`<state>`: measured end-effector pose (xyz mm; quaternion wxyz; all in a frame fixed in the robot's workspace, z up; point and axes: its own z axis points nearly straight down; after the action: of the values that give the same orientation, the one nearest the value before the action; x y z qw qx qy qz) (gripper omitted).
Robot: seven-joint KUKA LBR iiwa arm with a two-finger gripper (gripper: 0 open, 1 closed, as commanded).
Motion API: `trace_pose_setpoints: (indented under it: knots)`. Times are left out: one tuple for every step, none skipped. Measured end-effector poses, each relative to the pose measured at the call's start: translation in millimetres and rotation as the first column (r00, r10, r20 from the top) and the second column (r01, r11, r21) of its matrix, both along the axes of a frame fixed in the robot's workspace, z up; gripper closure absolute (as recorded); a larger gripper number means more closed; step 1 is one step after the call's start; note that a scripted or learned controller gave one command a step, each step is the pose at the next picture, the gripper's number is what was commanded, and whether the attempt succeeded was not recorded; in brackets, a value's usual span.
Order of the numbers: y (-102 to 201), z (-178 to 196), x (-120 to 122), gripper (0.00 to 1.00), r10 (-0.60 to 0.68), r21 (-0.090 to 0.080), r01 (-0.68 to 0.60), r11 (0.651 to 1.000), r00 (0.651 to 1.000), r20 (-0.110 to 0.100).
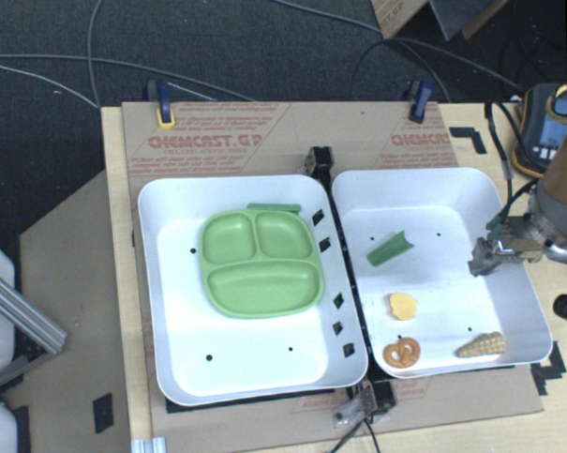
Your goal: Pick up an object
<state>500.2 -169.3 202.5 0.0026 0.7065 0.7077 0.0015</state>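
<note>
The right bin (469,189) holds a green stick-shaped piece (389,248), a yellow lump (403,306), a brown pretzel (402,353) and a tan cone-like piece (483,345). The gripper (484,257) hangs over the right side of that bin, near its right wall, well apart from all of these objects. Nothing shows between its fingers. The arm comes in from the right edge.
The left bin (173,273) carries a green divided plate (262,262) with a thin green strip (275,208) at its far rim. Black clips line the seam between the bins. Clamps hold the board at the back, and cables run across the dark floor.
</note>
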Motion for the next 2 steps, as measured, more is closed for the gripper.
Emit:
trace_pose_setpoints:
  knots:
    - [0, 27, 1, 1.0, 0.0, 0.0, 0.0, 1.0, 1.0, -0.001]
    - [44, 36, 25, 1.0, 0.005, 0.003, -0.005, 1.0, 1.0, -0.003]
